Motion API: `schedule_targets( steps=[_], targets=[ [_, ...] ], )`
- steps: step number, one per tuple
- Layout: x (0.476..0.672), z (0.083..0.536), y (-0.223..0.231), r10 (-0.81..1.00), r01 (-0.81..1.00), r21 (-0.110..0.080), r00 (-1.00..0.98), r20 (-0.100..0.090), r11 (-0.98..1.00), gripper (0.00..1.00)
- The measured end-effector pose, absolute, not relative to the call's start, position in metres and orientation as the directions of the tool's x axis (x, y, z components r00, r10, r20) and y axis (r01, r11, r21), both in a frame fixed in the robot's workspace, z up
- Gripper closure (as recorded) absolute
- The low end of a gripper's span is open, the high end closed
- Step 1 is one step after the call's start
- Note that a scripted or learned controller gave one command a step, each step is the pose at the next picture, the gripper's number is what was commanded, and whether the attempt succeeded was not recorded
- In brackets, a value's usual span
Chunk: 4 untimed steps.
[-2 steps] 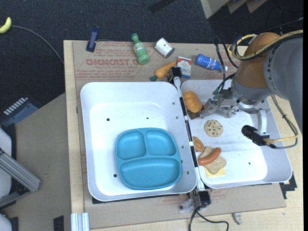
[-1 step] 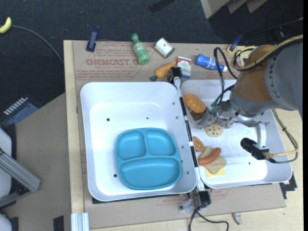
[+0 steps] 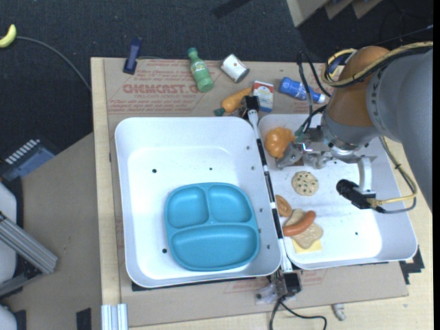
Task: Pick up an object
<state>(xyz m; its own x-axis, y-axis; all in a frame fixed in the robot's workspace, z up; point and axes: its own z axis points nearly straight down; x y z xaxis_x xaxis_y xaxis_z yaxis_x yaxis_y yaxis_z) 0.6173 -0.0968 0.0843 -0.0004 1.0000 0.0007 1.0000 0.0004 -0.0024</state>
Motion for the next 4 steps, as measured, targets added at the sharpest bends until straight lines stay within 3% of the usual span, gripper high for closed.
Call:
schedule_targets(
  steps=[1,2,3,4],
  targets=[
    [0.561,0.084,-0.095,1.0,1.0,-0.002,0.001,0.0,-0.001,0.0],
    [0.561,0.094,-0.094,1.0,1.0,0.0,0.002,0.001,-0.002,1.0],
    [0.561,0.094,-0.094,1.0,1.0,0.0,0.001,0.001,-0.001,0.0],
    [0.647,0.084,-0.097,1.0,1.0,-0.001,-0.001,-0.001,0.001,0.0]
  ],
)
